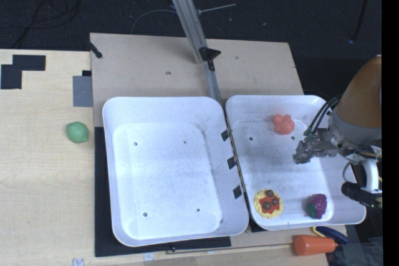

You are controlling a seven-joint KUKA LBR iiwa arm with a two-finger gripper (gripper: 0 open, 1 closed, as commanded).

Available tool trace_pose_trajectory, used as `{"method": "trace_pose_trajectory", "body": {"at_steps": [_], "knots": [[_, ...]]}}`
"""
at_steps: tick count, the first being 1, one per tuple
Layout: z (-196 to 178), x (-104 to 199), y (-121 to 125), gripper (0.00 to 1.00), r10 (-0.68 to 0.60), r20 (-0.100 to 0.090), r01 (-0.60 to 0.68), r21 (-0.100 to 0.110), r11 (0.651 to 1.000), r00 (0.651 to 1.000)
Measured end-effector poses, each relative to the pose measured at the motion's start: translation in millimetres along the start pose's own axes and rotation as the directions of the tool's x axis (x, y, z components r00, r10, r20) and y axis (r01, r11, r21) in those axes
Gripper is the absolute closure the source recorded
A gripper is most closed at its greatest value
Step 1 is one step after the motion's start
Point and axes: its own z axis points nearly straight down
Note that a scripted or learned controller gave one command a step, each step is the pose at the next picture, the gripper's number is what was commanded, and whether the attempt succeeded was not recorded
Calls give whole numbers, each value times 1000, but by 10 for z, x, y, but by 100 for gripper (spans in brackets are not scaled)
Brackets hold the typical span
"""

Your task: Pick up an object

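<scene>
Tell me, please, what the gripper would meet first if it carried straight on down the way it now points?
Most likely the bare floor of the right bin. The gripper points down over an open patch, with the orange-pink object off to one side. Depth is hard to judge from this slanted view.

Left bin (124,110) open throughout, right bin (249,110) centre free, pink toy (283,123) far side, pizza toy (268,203) and grapes (317,205) near edge

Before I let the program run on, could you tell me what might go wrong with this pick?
1. The gripper hangs over bare floor of the right bin, between the toys, so a straight descent may close on nothing.
2. The purple grape toy sits by the bin's corner wall, which could block a finger.
</scene>
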Motion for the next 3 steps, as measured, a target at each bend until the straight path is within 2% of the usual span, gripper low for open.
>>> {"method": "trace_pose_trajectory", "body": {"at_steps": [1,3], "knots": [[-620,-15,-22,100,0,1,0,-3,1000,1000],[-1506,-72,60,100,0,0,0,-1,1000,1000]]}}
